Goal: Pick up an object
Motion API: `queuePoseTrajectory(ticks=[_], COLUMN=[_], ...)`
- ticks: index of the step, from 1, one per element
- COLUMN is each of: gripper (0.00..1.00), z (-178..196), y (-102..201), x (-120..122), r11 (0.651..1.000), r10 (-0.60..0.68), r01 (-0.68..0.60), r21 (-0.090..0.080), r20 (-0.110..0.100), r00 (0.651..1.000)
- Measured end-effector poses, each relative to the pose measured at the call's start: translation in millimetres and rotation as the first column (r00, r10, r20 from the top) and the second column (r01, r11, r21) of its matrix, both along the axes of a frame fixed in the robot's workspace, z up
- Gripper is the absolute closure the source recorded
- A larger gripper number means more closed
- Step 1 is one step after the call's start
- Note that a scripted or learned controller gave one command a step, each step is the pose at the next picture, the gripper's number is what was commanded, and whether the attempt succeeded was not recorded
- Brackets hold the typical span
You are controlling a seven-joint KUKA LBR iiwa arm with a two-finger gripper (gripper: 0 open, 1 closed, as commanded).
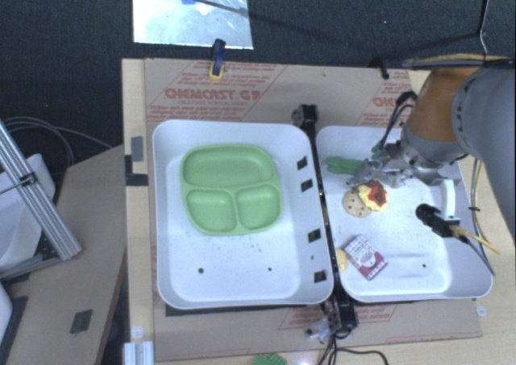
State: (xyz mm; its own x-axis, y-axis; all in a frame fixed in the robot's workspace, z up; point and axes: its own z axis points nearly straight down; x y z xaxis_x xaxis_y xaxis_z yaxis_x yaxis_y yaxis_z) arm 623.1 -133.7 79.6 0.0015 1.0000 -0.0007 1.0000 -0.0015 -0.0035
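Claw (379,172) is low over the view-right bin (463,275), upper middle; wide or narrow, can't tell from this angle. A red-and-yellow object (374,195) sits just at its tip, contact unclear. A brown cookie (354,205) touches that object on the view-left side. A green item (342,165) lies close beside the claw, crowding it. A red-and-white packet (368,258) lies near the front wall, well apart, with a yellow piece (342,259) beside it. The other bin (173,275) holds a green divided tray (231,188). Both bins sit on the table (266,81).
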Motion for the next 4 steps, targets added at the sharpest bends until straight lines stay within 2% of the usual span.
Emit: queuePoseTrajectory(ticks=[1, 2, 3, 4], gripper=[1.00, 0.00, 0.00, 0.00], z=[17, 17, 8, 138], y=[2, 2, 2, 55], x=[3, 3, -58, -126], r11=[1.000, 1.000, 1.000, 1.000], r10=[0.003, 0.003, -0.001, 0.009], r01=[-0.003, -0.003, 0.001, -0.009], r21=[-0.001, 0.000, 0.000, 0.002], r20=[0.010, 0.009, 0.015, 0.008], r00=[1.000, 1.000, 1.000, 1.000])
